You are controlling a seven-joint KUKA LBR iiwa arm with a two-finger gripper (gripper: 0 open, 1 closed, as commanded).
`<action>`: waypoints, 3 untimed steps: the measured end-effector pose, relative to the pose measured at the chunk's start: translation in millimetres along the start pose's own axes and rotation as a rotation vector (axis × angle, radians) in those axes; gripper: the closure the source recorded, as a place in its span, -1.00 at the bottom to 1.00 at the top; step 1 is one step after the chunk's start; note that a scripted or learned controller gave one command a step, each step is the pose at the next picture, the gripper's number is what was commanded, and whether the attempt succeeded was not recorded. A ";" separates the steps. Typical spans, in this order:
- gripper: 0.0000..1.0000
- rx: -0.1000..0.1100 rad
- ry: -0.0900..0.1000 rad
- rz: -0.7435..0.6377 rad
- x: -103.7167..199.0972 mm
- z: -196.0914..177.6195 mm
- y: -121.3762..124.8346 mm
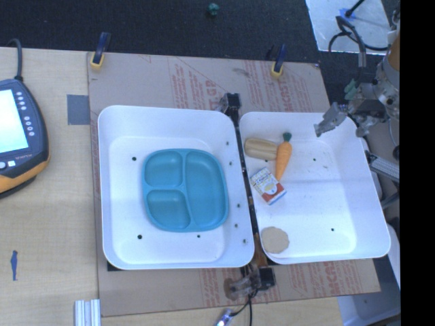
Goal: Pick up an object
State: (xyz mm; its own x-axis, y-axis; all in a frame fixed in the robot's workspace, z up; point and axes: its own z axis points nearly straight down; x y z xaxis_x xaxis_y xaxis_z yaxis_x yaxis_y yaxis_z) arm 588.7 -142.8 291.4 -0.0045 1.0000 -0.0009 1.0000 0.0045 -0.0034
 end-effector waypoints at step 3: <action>-1.00 0.000 0.000 -0.002 36.7 199.2 45.2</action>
State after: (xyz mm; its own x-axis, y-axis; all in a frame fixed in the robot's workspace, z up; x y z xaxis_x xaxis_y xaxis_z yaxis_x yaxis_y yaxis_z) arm 633.0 -106.1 92.0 -0.0063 1.0000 -0.0007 1.0000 0.0063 -0.0033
